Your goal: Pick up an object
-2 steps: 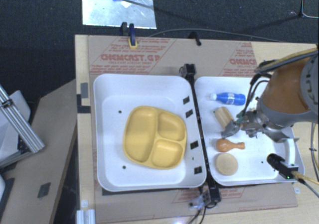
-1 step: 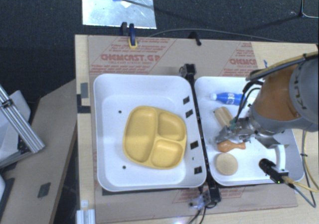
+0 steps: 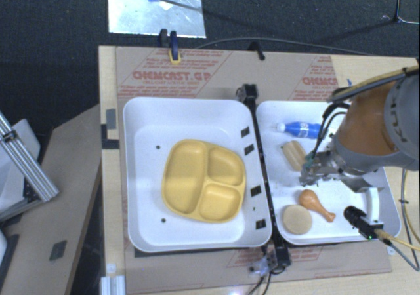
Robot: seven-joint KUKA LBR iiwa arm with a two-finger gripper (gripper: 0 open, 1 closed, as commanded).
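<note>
**Crowded right bin leaves little room for a clean pick**

The arm [image 3: 377, 123] reaches in from the right and hangs over the right bin [image 3: 394, 221], its gripper [image 3: 314, 172] low among the objects there. Whether the gripper is open or closed cannot be told from this view; nothing is seen gripped.

Well to the gripper's left sits the left bin [image 3: 141, 156], holding a yellow divided tray [image 3: 203, 179]. It is out of the present reach and poses no risk, but it is also too broad and flat to be an easy pick.

The likely targets crowd the gripper. Just beyond it and slightly to its left lies a tan block [image 3: 294, 154]; farther beyond lies a blue and white bottle [image 3: 300, 130]. Just below it lies an orange drumstick [image 3: 317, 204], and beside that, a round tan disc [image 3: 297, 219].

The main hazard appears to be closeness: a descent between the block and the drumstick could land on an object's edge and push it aside rather than grasp it. The drumstick's rounded, tapered shape probably slips from a closing pinch, and the bottle may roll. A nudged piece could also slide against the bin wall, where the gripper cannot straddle it. The arm hides part of the bin, so anything beneath it is unknown.
</note>
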